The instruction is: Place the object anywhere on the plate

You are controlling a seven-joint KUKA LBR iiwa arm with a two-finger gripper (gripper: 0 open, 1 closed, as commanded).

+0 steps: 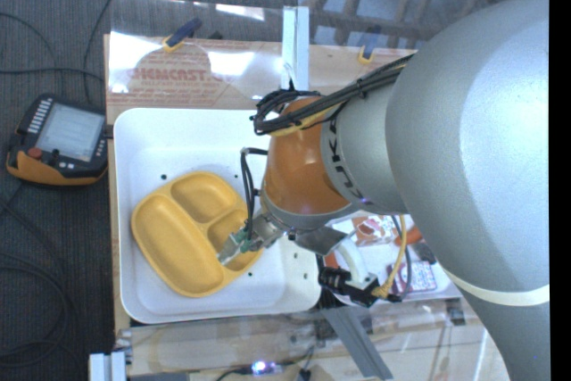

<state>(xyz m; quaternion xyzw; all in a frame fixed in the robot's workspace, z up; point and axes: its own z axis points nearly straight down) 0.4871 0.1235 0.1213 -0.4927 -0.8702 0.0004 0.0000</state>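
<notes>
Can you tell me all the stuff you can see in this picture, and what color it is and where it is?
plate: one, yellow, with three sections, lying in the left bin
green thing: one, small, at the plate's right edge by the claw; too small to tell what it is
bins: two, white, side by side on the bench; the arm covers most of the right one
packets: a few, red and white, in the right bin under the arm
handheld controller: one, black and orange with a screen, on the floor at left
arm: one, grey with an orange band, reaching in from the right
claw: one, over the plate's right edge
</notes>
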